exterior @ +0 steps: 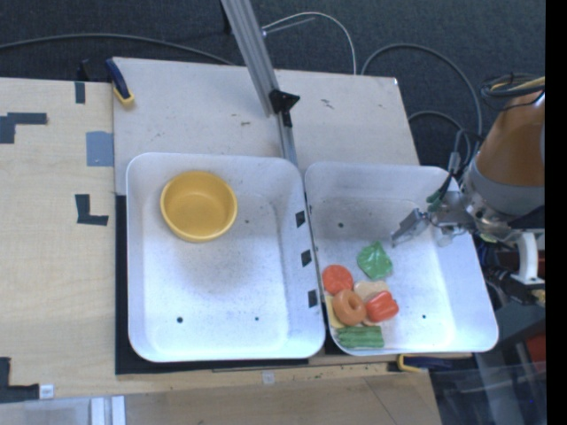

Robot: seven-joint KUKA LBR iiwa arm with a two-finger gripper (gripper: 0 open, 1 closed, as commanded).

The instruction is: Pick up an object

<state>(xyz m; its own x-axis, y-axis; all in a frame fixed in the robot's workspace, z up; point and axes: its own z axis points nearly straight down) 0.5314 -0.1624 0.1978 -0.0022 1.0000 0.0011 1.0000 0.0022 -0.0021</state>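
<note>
My one camera sits fixed above the bench [221, 104], looking down at a slant from fairly far back, I think. It takes in both white bins [217, 343] whole, side by side, with the arm [514, 162] entering from the right edge

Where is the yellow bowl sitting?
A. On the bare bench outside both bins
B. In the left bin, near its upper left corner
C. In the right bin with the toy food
B: the yellow bowl sits alone in the left bin, toward its upper left corner.
</note>
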